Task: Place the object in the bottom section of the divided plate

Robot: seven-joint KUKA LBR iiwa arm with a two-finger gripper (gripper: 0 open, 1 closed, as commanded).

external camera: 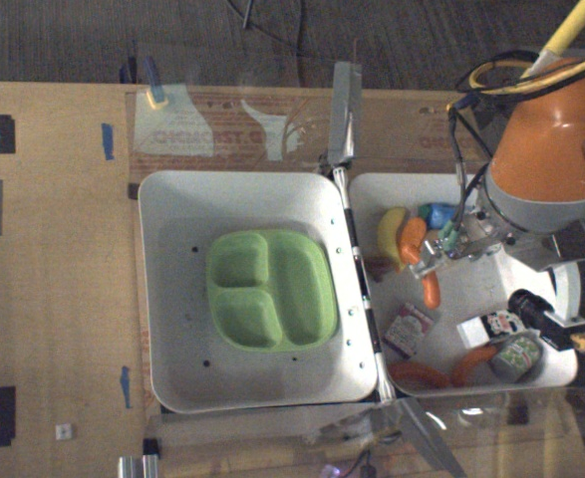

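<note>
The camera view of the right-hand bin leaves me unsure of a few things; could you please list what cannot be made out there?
- Pincer: blurred and small, so open or shut cannot be told.
- Small orange item below it: touching or held cannot be told.
- Blue object: partly behind cables and wrist; shape unclear.
- Small printed white packet: label too small to read.
- Grey arm with orange band: cut off by the right edge.

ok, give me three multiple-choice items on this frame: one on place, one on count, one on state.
1. Where does the green divided plastic plate lie?
A. left white bin
B. right white bin
C. cardboard bench

2. How many sections has the plate?
A. two
B. three
C. four

3. What do the plate's sections hold?
A. a banana
B. a carton
C. nothing

Answers: 1 A, it sits mid-floor of the left bin. 2 B, two small sections at left, one long at right. 3 C, all sections show bare green; the yellow toy banana lies in the right bin near the gripper.
</note>
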